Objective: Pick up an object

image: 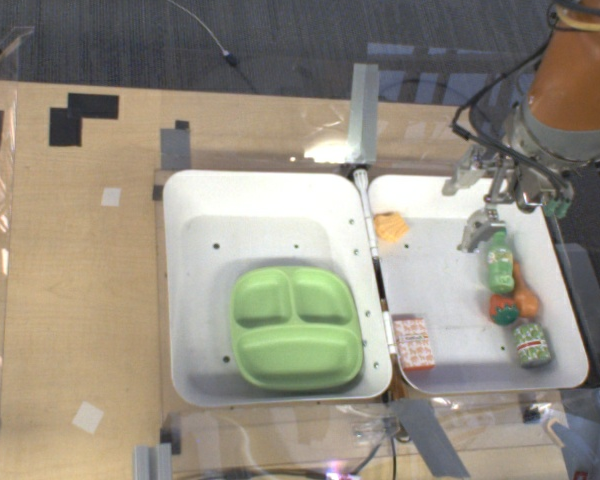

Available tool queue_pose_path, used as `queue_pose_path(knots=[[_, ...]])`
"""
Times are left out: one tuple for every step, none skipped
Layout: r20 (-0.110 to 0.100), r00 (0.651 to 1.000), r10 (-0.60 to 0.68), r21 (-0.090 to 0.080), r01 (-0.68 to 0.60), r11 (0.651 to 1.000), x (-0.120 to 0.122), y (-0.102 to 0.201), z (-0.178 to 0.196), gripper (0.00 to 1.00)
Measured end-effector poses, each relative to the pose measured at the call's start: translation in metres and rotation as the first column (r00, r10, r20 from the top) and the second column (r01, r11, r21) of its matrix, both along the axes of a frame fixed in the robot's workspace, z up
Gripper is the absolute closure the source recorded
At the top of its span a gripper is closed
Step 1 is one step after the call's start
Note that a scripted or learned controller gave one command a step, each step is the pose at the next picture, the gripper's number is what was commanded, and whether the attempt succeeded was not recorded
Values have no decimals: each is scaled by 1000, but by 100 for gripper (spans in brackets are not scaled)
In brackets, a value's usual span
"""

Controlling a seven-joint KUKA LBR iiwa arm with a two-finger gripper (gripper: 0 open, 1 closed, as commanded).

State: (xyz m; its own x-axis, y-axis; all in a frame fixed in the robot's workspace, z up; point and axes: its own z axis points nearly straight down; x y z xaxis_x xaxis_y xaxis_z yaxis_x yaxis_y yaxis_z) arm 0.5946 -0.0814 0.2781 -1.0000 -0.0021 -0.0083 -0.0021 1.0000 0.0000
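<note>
The arm [580,68] enters at the upper right of the frame, its orange band cut off by the top and right edges. Below it hangs the pincer [483,230], a cluster of grey metal parts and dark cables over the upper right part of the right bin [450,368]. Whether the pincer is open or closed cannot be told: the metal parts overlap and blur, and nothing is clearly seen between them. Its lowest grey part sits just above the green bottle [499,268], touching or nearly touching its top; which of the two is unclear.

The green bottle lies along the right side of the right bin. Just below it is an orange and red object [513,306], partly hidden behind the bottle and hard to identify. Lower still, near the bin's lower right corner, lies a small can [531,345] with a green and red label. A yellow-orange piece [391,226] rests against the bin's upper left wall, and a small red and white box [413,342] leans at the lower left corner.

In the left bin [195,218], centre of the frame, a green divided tray [295,326] lies flat. Both bins sit on the pale wooden surface [70,298].
</note>
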Motion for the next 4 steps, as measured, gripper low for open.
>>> queue_pose_path(knots=[[-7,995,-95,0,95,995,-55,-43,-94,0],[1,953,-304,2,304,953,-37,-12,-181,0],[9,955,-297,4,297,955,-34,-11,-169,100],[0,852,-524,7,524,852,-14,49,-90,100]])
